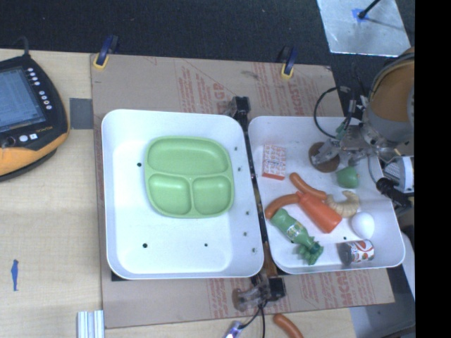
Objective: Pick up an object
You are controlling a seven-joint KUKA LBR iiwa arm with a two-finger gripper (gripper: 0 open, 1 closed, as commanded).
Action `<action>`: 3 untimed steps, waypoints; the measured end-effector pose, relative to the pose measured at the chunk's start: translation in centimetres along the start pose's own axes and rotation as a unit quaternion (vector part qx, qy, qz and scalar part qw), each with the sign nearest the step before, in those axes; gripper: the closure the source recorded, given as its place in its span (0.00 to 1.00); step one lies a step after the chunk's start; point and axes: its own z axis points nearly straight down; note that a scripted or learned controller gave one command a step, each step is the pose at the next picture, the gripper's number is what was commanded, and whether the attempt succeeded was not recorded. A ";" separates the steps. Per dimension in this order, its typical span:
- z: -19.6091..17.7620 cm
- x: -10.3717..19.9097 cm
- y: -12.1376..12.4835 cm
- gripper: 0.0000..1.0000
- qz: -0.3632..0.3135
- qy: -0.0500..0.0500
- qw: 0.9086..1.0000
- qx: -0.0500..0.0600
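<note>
On a cardboard-covered bench [176, 83] we see two white bins. The gripper [337, 158] hangs over the right bin [282, 129], just above a green piece [347, 177]; its grip we cannot tell. The left bin [120, 210] holds a green tray [189, 175].

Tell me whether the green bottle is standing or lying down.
Lying down: the green bottle rests on its side in the right bin, beside the carrot.

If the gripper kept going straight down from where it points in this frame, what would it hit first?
Probably the small green object just below the gripper in the right bin, or the bin floor beside it. From this slanted view, depth is uncertain.
</note>
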 end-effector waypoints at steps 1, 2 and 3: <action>0.2 2.0 2.6 0.00 -0.001 0.000 1.000 -0.002; -1.2 1.9 2.8 1.00 -0.003 -0.001 1.000 -0.003; -1.1 1.9 2.8 0.00 -0.003 -0.001 1.000 -0.003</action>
